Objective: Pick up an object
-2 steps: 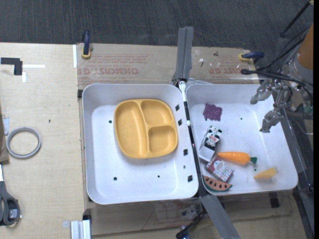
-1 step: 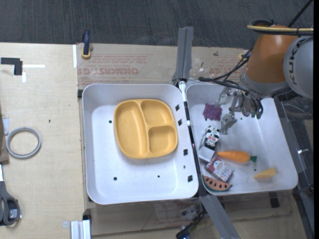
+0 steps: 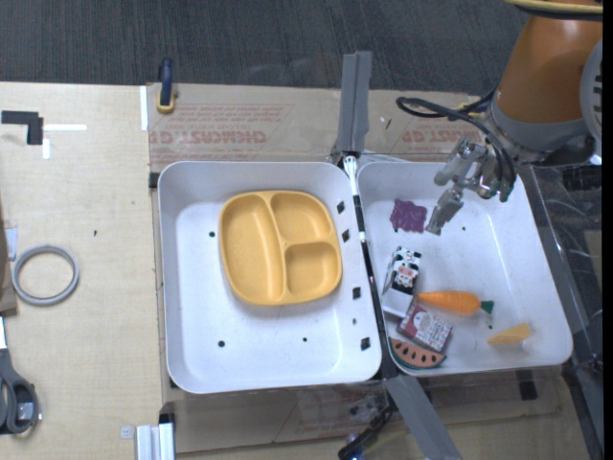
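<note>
While the gripper (image 3: 450, 202) hangs over the far part of the right bin (image 3: 536, 257), its fingers point down and slightly left, and nothing sits between them; whether they stand apart or together cannot be told from this slant. The closest candidate is the purple toy (image 3: 408, 216), lying on the bin floor just left of the fingertips and a touch nearer the camera (a small crumpled shape with no clear long axis, so finger alignment matters little). Other choices lie further toward the near side: the black-and-white carton (image 3: 403, 269) against the left wall, the carrot (image 3: 450, 302) with its long axis running left to right, the red packet (image 3: 426, 329), the watermelon slice (image 3: 420, 356) at the near rim and the yellow wedge (image 3: 510, 333) to the right. My judgement is that the coming move turns on a short shift left before descending onto the purple toy. The left bin (image 3: 192, 343) holds a yellow divided plate (image 3: 281, 247).
</note>
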Controlling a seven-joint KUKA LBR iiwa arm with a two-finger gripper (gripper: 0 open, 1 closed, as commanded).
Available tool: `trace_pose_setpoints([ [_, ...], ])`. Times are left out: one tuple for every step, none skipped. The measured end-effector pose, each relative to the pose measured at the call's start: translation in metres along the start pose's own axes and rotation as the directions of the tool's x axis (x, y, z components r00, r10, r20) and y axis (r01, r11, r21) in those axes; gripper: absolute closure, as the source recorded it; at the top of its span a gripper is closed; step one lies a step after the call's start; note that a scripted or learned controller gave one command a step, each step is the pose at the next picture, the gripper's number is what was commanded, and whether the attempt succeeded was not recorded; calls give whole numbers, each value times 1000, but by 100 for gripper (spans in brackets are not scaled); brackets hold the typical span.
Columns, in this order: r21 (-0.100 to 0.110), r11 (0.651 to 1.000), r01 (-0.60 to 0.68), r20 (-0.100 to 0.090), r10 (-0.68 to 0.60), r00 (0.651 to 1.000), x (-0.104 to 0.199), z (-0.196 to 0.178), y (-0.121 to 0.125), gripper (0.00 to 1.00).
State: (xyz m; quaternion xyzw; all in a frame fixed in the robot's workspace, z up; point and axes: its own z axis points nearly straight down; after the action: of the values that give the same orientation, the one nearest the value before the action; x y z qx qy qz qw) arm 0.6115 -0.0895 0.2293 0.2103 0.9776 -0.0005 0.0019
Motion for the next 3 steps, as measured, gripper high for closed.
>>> trace_pose_setpoints([
  [0, 943, -334, 0, 334, 943, -31, 136, 1, 0],
  [1, 924, -382, 0, 382, 924, -38, 37, 16, 0],
  [6, 457, -889, 0, 889, 457, -27, 138, -16, 0],
])
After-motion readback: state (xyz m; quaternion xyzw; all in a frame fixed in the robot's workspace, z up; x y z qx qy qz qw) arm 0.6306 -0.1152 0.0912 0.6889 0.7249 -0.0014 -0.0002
